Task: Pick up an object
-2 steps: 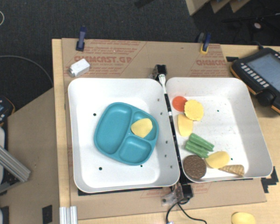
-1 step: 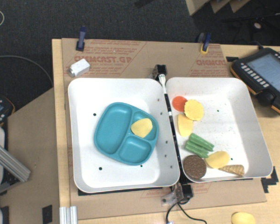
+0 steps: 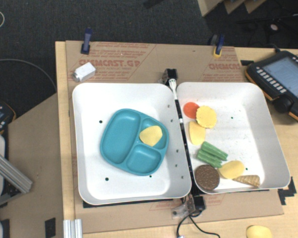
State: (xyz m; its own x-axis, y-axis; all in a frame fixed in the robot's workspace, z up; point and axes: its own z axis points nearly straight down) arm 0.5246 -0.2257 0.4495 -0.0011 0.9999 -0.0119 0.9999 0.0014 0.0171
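Two white bins sat side by side on the tabletop [image 3: 64, 148]. The left bin [image 3: 84, 133] held a teal divided tray [image 3: 121, 140] with a pale yellow piece [image 3: 151, 135] in its upper right compartment. The right bin [image 3: 248, 118] held the rest, clustered along its left side and lower edge:
- a red disc [image 3: 189, 109] at top, partly under a round yellow slice [image 3: 207, 117]
- a pale yellow wedge [image 3: 196, 132] just below, touching that slice
- a green bean bundle [image 3: 211, 153] lying slanted mid-bin
- a brown round cookie [image 3: 207, 177] at the lower left corner
- a yellow lemon-like lump [image 3: 232, 169] just beside it
- a tan cone [image 3: 247, 180] against the lower rim

Outside the bins, a small white block [image 3: 84, 72] lay in the upper left of the frame, and another yellow item [image 3: 258, 231] sat at the lower right edge.

No pick had started yet, judging by the layout. All items looked like toy food, so probably light, stiff and smooth, likely to slip. The bean bundle seemed the best target, being long and narrow with clear space on both sides, so grip across its short width at mid-length. The disc and slices lay flat and overlapped, hard to get under. The cookie sat close to the bin corner, so wall contact was a risk. The tray was wide and would be awkward
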